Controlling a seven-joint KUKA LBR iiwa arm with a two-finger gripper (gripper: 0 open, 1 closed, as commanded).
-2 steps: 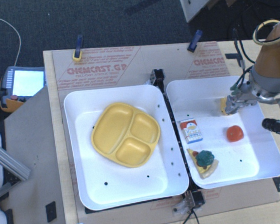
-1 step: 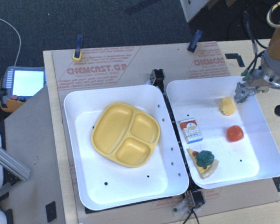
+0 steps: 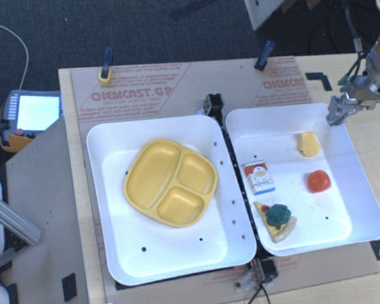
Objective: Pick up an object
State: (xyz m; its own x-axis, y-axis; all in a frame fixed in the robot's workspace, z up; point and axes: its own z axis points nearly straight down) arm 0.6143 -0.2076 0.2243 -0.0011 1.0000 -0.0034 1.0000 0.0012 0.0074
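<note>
The gripper (image 3: 338,112), its finger state impossible to tell, hovers over the right bin's (image 3: 356,166) far edge beside a yellow block (image 3: 309,144).

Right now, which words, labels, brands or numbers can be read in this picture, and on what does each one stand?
"CHEMCAST GP", red print on the brown board behind the left bin; smaller lines around it are too blurred to read.
The same red print, repeated behind the right bin, partly readable.
Small carton in the right bin: label too small to read.
Screens at far left: unreadable.
</note>
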